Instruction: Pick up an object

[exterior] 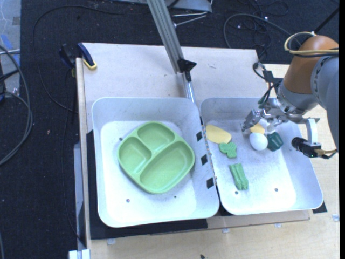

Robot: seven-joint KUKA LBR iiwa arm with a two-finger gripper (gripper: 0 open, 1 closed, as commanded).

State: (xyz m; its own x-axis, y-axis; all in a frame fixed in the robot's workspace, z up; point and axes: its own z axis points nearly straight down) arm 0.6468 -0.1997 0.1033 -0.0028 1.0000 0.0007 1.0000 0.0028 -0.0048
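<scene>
Over the right bin, the pincer hangs just above a white egg (likely its target); whether it is wide or narrow, I cannot tell.

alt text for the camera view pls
The gripper hangs low over the right bin, by a white egg, beside yellow and green toy foods. A green divided plate lies in the left bin.
</scene>
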